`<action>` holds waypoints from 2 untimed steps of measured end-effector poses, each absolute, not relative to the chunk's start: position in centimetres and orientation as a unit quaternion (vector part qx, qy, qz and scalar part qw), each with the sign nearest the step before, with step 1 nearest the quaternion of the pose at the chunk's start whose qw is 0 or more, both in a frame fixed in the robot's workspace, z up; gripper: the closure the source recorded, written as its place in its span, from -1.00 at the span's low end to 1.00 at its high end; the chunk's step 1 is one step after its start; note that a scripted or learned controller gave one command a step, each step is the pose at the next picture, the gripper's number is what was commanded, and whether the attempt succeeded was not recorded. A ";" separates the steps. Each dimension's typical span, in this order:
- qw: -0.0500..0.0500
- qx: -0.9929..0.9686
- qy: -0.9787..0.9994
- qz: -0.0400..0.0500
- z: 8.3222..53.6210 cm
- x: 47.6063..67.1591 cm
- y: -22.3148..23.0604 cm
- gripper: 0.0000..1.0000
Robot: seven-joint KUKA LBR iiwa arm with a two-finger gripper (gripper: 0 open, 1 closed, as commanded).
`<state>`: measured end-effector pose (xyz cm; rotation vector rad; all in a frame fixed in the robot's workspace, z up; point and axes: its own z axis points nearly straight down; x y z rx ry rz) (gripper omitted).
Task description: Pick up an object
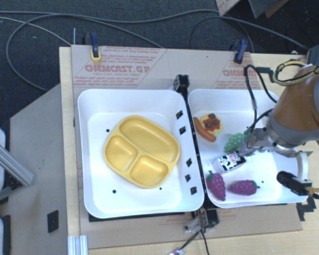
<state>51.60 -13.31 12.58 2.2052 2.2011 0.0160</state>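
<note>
- The gripper (249,142) hung low over the right bin (266,97), at the green grape bunch (234,141).
- A black-and-white toy (229,162) lay just near-left of it; two purple grape bunches (243,187) lay nearer, a hot dog (204,129) farther left.
- Whether the gripper was open or closed: cannot tell.
- The arm (297,108) hid the bin's right part.
- A yellow divided plate (142,151) lay in the left bin (90,158).

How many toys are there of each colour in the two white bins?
Yellow: 1, the yellow plastic divided plate in the left bin.
Purple: 2, the purple toy grape bunch and the second purple grape bunch.
Green: 1, the green bumpy toy.
Orange and red: 1, the toy hot dog with pizza piece.
Black and white: 1, the small black-and-white toy.
Total: 6
</note>
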 end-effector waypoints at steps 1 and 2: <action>0.002 0.707 0.707 0.001 18.0 50.9 -14.0 1.00; 0.004 0.707 0.708 0.002 24.4 51.3 -14.1 1.00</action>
